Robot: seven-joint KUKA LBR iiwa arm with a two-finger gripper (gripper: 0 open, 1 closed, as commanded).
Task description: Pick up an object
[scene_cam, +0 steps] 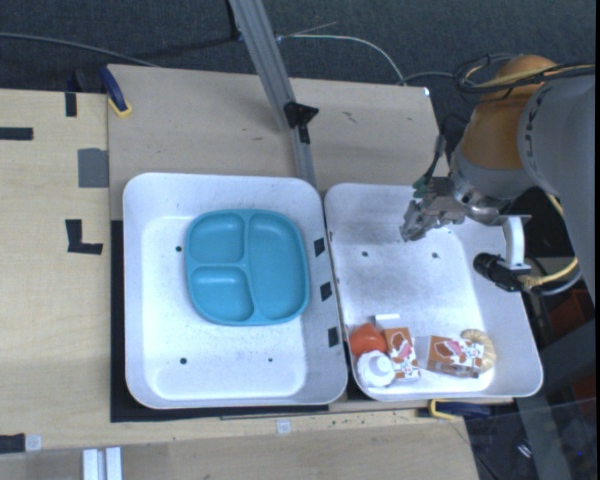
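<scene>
A: Where are the things to be picked?

B: They lie bunched along the near edge of the right bin (pixel 500 298). There is an orange-red round object (pixel 367 339), with a white capped piece (pixel 377 369) touching it just below. Beside those sits a small red and white packet (pixel 402 353), and further right a brown and red printed packet (pixel 461 353). A thin white strip (pixel 386 318) lies just above the orange-red object.

A: And the gripper?

B: The gripper (pixel 417 226) is over the far part of that same bin, near its upper rim and well apart from the cluster. Nothing shows between its fingers. Whether they are spread or pressed together I cannot tell; it is too small and dark.

A: What about the arm?

B: The grey arm (pixel 570 138) comes in from the right, its orange band (pixel 500 118) above the wrist.

A: The other bin?

B: The left bin (pixel 145 298) holds 1 teal divided plate (pixel 247 266) with 3 compartments, lying flat. The 2 bins sit side by side, touching, on the tan worktop (pixel 40 318). A grey metal rod (pixel 265 53) slants down toward the point where the bins meet at the far side.
</scene>
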